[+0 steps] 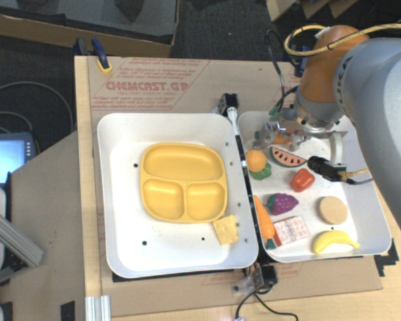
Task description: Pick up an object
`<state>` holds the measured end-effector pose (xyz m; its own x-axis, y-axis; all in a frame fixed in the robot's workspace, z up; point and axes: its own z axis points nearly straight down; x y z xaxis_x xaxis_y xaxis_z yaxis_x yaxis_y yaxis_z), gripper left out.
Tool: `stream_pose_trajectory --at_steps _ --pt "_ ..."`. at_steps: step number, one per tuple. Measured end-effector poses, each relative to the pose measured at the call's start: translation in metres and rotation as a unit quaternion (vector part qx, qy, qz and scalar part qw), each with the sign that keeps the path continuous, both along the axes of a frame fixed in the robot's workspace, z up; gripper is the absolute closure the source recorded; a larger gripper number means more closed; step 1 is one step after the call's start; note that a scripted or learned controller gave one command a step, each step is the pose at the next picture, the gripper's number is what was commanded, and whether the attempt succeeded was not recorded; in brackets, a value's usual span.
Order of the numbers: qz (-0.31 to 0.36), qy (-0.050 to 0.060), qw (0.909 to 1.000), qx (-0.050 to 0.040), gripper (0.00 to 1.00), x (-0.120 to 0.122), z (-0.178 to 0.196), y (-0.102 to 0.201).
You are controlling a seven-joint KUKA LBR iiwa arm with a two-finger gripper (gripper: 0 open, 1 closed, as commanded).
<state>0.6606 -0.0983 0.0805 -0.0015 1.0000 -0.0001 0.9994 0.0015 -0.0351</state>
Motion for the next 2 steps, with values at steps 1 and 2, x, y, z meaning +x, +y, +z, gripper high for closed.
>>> stream_pose_trajectory --at_steps 1,2 --pt "-0.002 -0.002 1.0000 0.0020 1.00 -0.0008 0.0092 0.0011" --pt "-0.001 -0.005 1.0000 0.0019 0.00 0.0007 0.0105 0.0016"
